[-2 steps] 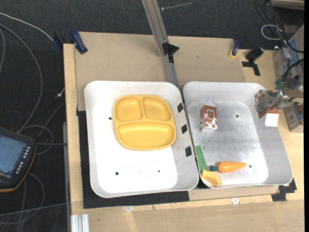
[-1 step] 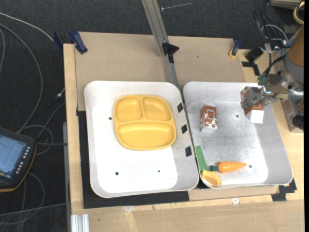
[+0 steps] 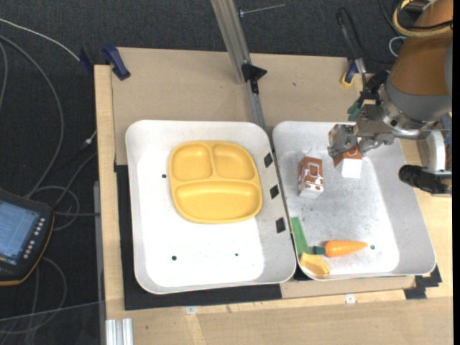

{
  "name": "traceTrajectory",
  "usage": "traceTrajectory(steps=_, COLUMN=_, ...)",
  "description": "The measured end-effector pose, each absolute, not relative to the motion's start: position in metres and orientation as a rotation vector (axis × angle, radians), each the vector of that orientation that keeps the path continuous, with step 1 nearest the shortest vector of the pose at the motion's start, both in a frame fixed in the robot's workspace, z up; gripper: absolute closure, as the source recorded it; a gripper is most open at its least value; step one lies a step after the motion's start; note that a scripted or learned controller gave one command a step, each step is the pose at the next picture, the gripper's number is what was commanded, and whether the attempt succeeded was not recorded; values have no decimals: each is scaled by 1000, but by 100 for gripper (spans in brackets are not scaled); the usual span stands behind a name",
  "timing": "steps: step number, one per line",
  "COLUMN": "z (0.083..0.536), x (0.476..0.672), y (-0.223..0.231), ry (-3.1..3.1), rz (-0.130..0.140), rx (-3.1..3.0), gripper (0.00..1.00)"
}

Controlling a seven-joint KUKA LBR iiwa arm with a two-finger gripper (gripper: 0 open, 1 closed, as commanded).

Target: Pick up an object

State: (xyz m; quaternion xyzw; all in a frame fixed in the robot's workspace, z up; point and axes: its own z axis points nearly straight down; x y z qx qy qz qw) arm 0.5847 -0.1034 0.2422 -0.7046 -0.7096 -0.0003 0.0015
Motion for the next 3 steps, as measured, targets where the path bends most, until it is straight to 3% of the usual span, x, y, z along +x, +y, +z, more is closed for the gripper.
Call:
traceTrajectory(steps=1, z=242, x=592, y=-56, ry=-2227, rz=-3, rx=-2213, gripper=100)
traceTrajectory(steps=2, z=247, x=619, y=-6, ry=-2231, rz=-7, rx=-2214, gripper=100)
traceTrajectory(steps=3, z=248, x=628, y=50, ry=-2230, rz=-5, rx=-2214, gripper=100)
